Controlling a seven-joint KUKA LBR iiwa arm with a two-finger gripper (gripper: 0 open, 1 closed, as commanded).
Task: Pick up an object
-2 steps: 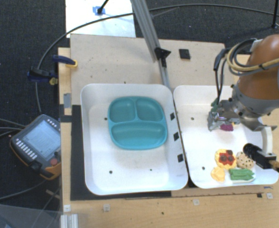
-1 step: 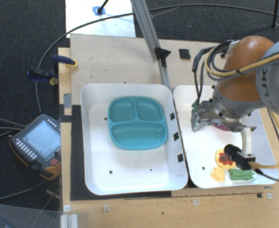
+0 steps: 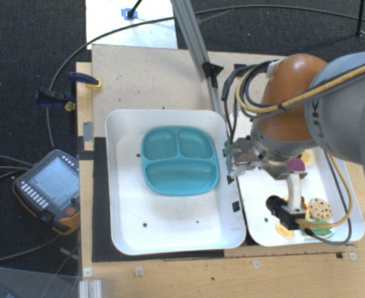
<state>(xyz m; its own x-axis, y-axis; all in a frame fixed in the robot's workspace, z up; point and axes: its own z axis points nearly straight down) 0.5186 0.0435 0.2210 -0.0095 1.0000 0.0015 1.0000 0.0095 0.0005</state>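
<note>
My gripper (image 3: 236, 165) hangs low over the left edge of the right bin (image 3: 257, 225), close to the wall between the two bins, with the orange wrist band just above it. Several small things lie in the right bin, to the gripper's right. A magenta piece (image 3: 297, 164) peeks out beside the wrist. A tan spotted cookie (image 3: 320, 209) rests near the front right. At the front edge lie a yellow piece (image 3: 285, 231) and a green piece (image 3: 321, 230). The arm hides the rest of that bin.
A teal divided plate (image 3: 179, 161) lies in the back half of the left bin (image 3: 126, 216). A slanted metal pole (image 3: 192, 30) rises behind the bins. A teach pendant (image 3: 49, 188) and a clamp (image 3: 83, 79) sit off the bench's left side.
</note>
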